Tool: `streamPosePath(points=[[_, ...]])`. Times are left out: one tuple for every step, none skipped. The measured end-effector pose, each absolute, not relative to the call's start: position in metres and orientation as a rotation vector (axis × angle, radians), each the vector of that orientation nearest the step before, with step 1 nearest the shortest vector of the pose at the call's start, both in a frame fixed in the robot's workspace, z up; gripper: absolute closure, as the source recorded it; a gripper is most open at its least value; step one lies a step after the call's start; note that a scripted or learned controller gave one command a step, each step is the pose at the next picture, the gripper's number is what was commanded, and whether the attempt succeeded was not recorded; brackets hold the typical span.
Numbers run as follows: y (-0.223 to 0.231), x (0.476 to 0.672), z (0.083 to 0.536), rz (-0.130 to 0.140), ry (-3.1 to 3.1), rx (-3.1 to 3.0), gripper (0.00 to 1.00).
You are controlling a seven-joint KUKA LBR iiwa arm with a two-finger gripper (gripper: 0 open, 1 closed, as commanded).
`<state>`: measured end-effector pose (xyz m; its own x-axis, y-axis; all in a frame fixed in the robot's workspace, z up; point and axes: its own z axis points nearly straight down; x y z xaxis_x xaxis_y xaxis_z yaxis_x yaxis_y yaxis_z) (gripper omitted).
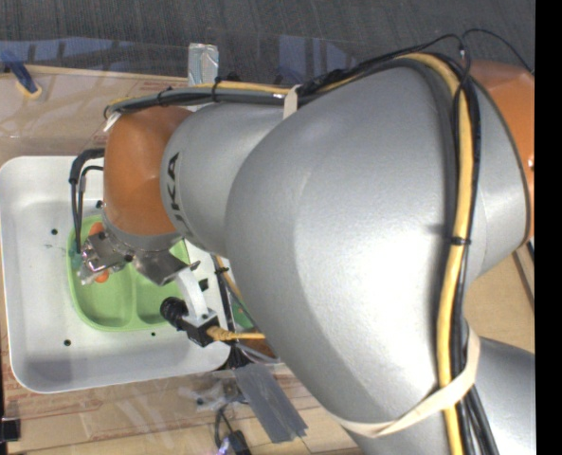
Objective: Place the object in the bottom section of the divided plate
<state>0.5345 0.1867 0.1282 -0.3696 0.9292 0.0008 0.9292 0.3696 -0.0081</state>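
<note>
The gripper (99,262) hangs low over one green divided plate (105,309); whether it is open or closed cannot be told. A small orange object (95,227) shows right beside it, over the plate. The plate sits in one white bin (29,282) on a wooden bench (53,93). Dark carpet (119,8) lies beyond.

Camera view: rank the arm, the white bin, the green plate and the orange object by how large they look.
1. Arm, though nearness to the camera inflates it.
2. White bin.
3. Green plate, partly hidden under the arm.
4. Orange object, a small patch by the wrist.
</note>
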Motion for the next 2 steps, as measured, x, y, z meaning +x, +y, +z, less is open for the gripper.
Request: streamPosePath(points=[[0.115, 0.539, 0.118, -0.002, -2.345, -2.091, 1.0], [0.175, 0.51, 0.127, 0.007, -2.761, -1.487, 1.0]])
